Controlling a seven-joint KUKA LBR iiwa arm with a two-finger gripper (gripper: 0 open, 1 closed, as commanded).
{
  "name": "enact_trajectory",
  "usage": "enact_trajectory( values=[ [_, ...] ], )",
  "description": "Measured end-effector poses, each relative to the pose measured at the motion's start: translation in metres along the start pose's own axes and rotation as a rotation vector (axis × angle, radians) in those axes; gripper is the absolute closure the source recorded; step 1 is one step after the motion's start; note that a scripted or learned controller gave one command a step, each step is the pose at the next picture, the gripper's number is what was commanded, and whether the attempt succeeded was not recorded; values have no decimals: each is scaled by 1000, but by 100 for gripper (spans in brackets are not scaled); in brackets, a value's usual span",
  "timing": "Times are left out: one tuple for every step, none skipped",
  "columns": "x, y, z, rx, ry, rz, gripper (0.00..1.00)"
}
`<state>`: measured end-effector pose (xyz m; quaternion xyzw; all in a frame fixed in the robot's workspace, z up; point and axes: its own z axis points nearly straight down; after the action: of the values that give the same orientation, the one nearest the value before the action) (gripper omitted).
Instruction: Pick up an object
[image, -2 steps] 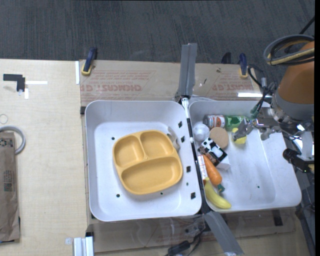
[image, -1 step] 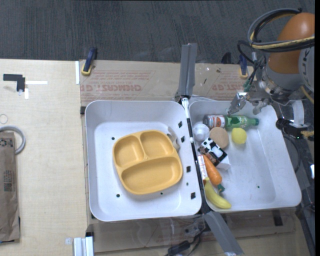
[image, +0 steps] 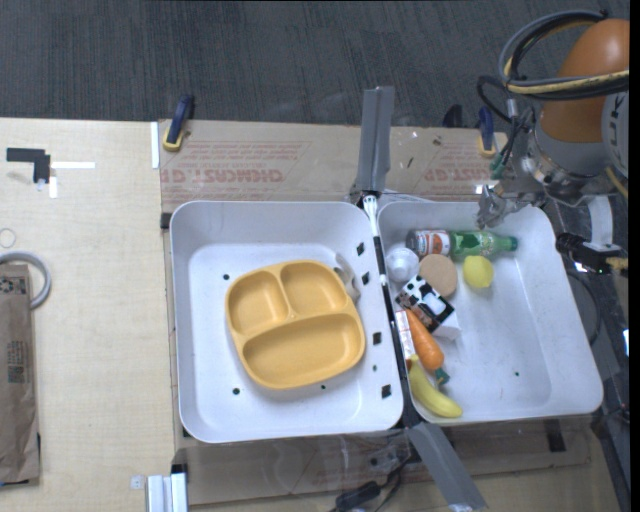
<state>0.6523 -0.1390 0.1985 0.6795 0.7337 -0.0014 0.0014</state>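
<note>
Banana (image: 434, 394): nearest in the right bin (image: 520, 380), touching the carrot (image: 426, 345); one could drag the other.
Cluster: black-and-white toy (image: 425, 297), brown disc (image: 437, 273), lemon (image: 478, 272) crowd together; a pinch may catch two.
Green bottle (image: 468, 242): round, likely to roll.
Yellow divided plate (image: 294, 323): left bin, well apart.
Gripper (image: 492, 203): over the far rim; finger state cannot be told.

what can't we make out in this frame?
- gripper: too small and dark against the bin rim; state unclear.
- green bottle: label text too small to read.
- tube beside the carrot: partly covered by it.
- banana: top end hidden under the carrot.
</note>
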Motion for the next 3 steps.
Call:
enact_trajectory(
  values=[
    [0,0,0,0,0,0,0],
    [0,0,0,0,0,0,0],
    [23,11,75,-10,2,150,0]
  ],
)
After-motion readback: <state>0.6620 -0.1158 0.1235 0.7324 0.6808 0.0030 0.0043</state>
